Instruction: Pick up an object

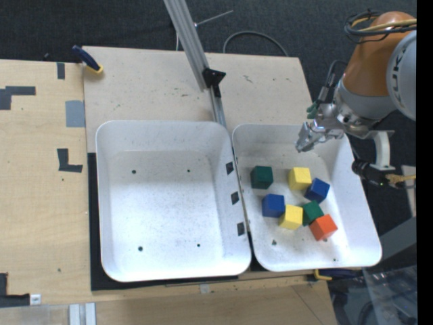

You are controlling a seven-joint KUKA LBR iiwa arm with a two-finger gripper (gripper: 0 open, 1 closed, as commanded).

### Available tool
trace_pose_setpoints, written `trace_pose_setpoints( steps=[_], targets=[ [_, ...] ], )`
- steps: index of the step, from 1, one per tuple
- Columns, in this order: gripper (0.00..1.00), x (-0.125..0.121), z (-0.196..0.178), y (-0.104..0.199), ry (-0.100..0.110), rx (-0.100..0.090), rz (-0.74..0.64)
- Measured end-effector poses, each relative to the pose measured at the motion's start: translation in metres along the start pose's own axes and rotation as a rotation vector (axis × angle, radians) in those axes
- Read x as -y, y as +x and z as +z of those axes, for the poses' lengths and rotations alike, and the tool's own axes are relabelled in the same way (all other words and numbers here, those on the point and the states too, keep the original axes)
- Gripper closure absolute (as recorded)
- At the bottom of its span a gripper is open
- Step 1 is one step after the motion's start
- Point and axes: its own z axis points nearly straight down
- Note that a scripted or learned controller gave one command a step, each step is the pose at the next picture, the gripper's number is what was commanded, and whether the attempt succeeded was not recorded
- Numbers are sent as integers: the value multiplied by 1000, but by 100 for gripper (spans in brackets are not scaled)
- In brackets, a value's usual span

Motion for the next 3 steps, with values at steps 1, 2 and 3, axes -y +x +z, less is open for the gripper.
trace_pose_setpoints(
  steps=[1,2,3],
  targets=[
    [100,-10,6,61,1,0,0],
    [100,-14,15,113,2,0,1],
    [100,-17,5,176,0,0,-2]
  ],
)
